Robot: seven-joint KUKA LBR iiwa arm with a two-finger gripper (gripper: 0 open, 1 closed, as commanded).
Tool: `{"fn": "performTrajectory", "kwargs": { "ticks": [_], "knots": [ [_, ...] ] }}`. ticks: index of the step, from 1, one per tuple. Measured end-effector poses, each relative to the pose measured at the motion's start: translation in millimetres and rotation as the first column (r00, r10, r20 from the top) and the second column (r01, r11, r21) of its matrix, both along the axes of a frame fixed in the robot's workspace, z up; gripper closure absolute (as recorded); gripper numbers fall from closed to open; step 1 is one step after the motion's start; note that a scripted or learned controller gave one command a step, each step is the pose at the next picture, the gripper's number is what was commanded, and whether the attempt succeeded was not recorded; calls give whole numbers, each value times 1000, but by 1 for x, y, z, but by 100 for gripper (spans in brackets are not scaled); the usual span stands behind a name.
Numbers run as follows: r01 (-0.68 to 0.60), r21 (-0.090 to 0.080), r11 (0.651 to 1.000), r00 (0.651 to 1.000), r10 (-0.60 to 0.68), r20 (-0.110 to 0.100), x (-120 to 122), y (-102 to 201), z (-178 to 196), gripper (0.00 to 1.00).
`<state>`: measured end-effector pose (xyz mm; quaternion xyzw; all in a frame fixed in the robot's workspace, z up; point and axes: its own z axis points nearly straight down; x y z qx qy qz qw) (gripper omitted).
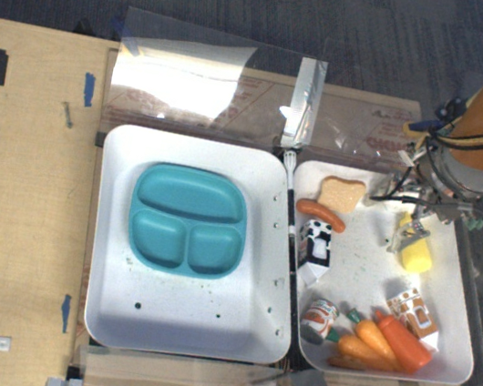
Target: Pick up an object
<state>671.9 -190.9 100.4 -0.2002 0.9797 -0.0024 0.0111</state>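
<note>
Your claw [414, 229] hangs in the right bin [465, 315], just above the yellow block [416, 256]; I cannot tell how it is set. You're at the reach-down step: next, lower squarely and close on the block.

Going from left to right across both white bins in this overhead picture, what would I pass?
Teal divided plate → black-and-white carton → small can → yellow block, just below the gripper.

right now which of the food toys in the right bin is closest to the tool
The yellow block, directly below the tool. The toast slice and hot dog lie farther left; the carrots sit at the bin's near end.
</note>
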Motion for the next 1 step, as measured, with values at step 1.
{"fn": "performTrajectory", "kwargs": {
  "ticks": [1],
  "knots": [
    [58, 2, 998, 998, -58, -17, -44, -32, -13, 0]
  ]
}}
